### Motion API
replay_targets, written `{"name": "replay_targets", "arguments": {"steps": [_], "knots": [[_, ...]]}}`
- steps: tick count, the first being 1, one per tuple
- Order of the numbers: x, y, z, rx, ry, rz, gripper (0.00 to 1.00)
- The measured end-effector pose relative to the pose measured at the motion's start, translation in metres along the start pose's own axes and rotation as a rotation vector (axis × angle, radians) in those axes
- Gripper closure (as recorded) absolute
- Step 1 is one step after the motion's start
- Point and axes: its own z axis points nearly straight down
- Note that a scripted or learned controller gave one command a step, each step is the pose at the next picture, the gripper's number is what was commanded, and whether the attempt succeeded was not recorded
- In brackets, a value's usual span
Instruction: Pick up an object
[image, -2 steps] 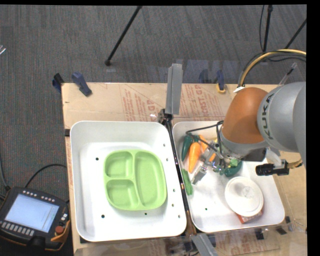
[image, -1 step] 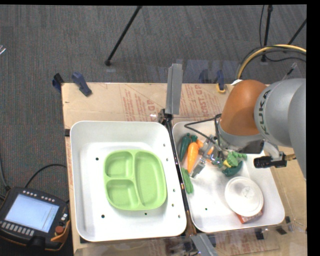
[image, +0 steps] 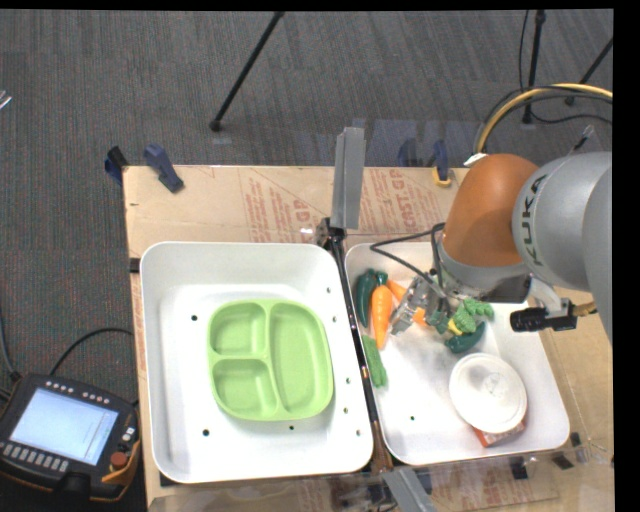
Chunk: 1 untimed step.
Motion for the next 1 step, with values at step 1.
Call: {"name": "replay_targets", "arguments": {"steps": [1], "knots": [[0.0521,0.1049,-0.0944,-0.008,-0.004,0.059,1.0]]}}
